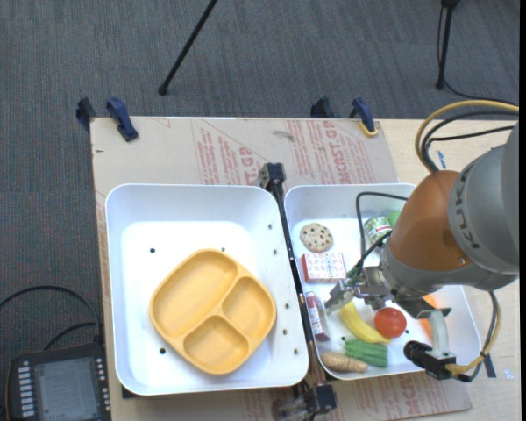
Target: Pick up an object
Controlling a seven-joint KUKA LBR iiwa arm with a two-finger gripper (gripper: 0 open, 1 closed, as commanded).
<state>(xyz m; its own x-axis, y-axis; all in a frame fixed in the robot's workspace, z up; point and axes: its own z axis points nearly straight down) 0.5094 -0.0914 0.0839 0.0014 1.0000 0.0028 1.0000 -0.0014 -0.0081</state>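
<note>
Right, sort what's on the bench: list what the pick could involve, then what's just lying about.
For the pick:
hand, over the right bin
cookie
red and white box
banana
tomato
green beans
green can

Lying about:
yellow divided tray in the left bin
blue clamps
pendant on the floor

Your arm (491, 217) comes in from the right as a thick, rounded grey body with a smooth finish. Below it you see the bulging orange band (425, 226), glossy and dome-shaped, with dark lettering along its right edge, too small to read. Under the band sits a grey wrist collar with darker metal parts. Black cables loop out on the far side of the arm, one with a yellow sheath arching over the top, and a thin black cable curves past the band.
</note>
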